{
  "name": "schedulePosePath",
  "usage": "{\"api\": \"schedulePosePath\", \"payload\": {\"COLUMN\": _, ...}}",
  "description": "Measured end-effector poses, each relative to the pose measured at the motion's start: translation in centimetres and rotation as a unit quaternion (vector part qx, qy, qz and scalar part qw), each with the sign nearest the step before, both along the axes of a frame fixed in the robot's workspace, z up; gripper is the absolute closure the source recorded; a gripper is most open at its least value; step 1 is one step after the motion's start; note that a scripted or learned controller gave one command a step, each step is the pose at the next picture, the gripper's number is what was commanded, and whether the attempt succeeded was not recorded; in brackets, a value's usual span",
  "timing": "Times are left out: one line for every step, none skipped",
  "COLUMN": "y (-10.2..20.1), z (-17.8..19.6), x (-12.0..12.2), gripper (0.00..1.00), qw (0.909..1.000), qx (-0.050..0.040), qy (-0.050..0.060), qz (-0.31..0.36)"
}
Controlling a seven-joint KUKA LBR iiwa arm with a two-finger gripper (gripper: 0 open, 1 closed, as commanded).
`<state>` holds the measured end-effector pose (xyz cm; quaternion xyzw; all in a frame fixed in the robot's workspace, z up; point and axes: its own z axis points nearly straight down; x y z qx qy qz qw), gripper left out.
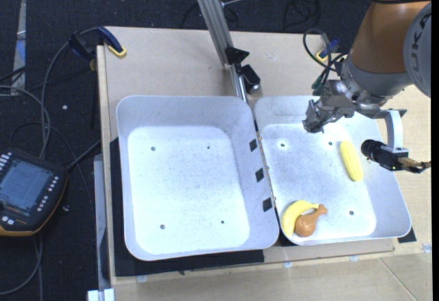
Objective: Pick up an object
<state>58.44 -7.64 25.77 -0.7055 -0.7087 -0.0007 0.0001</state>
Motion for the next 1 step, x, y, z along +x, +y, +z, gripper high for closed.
{"api": "schedulePosePath", "payload": {"y": 5.24, "z": 0.25, "x": -1.98, "gripper": 1.00, "qw": 1.0000, "qx": 0.0001, "qy": 0.000, "qz": 0.000}}
